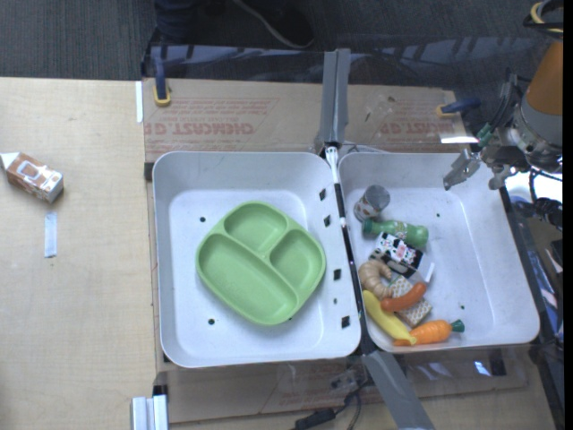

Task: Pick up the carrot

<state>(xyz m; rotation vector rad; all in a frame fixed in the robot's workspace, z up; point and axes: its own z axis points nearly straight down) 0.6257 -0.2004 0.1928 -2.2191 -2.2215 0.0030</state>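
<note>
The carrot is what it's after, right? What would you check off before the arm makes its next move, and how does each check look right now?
1. Carrot in sight, in the right bin near its front edge: ok.
2. Gripper free of any load, fingers open: ok.
3. Gripper above the carrot: not ok; it hangs over the bin's far right corner.
4. Room around the carrot: not ok; the banana and other toys crowd its left side.
5. Carrot's green top points right, body lies roughly flat: ok.
6. Grip depth against the bin wall: cannot tell.
</note>
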